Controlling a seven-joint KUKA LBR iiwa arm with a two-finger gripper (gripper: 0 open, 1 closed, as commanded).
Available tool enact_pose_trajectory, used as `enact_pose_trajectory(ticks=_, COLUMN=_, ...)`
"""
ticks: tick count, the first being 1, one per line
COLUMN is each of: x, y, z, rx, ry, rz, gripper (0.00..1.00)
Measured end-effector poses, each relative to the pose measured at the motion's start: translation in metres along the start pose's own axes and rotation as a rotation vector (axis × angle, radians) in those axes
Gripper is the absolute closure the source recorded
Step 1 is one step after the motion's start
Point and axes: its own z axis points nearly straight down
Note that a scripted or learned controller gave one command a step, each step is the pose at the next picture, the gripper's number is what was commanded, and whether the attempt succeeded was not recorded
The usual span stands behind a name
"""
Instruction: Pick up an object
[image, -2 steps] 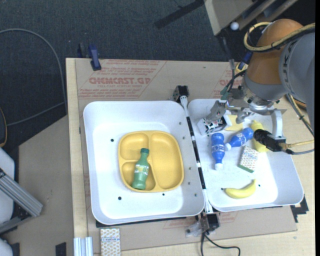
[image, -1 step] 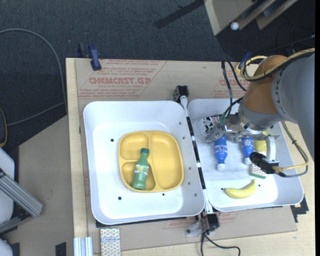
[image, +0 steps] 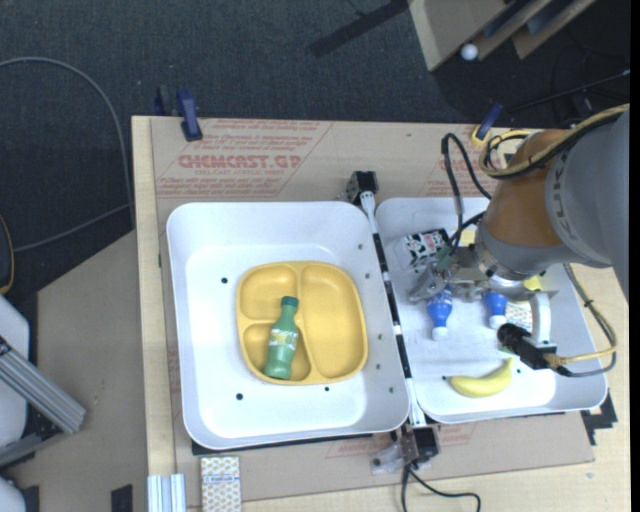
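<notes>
Banana (image: 483, 381) lies flat, long axis left-right, ends curling up.

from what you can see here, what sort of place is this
Probably a robotics lab test bench. A grey arm with an orange band reaches over two shallow white bins on a clamped board, with loose cables around. A green bottle lies on a yellow sectioned plate.

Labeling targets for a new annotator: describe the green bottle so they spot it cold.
Take the left white bin; a yellow divided plate sits in its middle. The green bottle lies in the plate's lower-left compartment, the one green item on the bench.
</notes>
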Motion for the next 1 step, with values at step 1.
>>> enact_pose_trajectory(ticks=1, x=0.0002, y=0.0003, z=-0.0099, rx=-0.002, ry=0.000, rz=0.000, gripper=1.00)
